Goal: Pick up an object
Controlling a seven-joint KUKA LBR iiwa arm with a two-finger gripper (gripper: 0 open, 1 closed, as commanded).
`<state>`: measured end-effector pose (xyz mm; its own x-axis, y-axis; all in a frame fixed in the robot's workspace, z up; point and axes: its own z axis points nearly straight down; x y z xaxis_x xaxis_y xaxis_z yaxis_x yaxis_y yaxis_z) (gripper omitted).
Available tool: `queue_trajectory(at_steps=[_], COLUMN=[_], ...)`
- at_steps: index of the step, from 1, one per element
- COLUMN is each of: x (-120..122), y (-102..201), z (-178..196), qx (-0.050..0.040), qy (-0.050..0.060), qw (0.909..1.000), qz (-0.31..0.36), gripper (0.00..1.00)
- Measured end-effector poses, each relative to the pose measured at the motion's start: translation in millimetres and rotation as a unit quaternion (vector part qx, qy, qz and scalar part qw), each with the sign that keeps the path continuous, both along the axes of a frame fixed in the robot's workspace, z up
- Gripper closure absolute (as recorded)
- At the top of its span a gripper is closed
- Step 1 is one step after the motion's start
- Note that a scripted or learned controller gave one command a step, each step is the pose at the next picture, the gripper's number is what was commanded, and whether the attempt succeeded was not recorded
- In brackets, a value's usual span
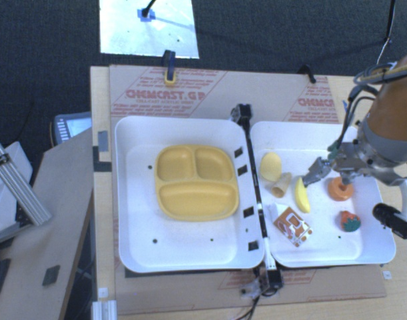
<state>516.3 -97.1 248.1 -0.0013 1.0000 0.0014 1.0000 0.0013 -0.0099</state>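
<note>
the arm [393, 122] is cut off by the right edge. the gripper [323, 170] is too small and dark to read its fingers. it hides the top of the orange piece [340, 191].

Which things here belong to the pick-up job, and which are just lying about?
Job: pincer; in the right bin, the banana, lemon, cone, orange ring, waffle and orange-and-green toy.

Lying about: yellow tray in the left bin; clamp; board.
</note>
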Motion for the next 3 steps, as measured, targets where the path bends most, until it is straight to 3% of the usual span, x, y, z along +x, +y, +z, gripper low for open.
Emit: queue_trajectory(at_steps=[1, 3], x=[2, 10], y=[0, 6], z=[6, -97], qx=[-0.0008, -0.0002], qy=[-0.006, -0.003], qw=[1.0, 1.0], qz=[0.001, 0.0], gripper=[0.0, 0.0])
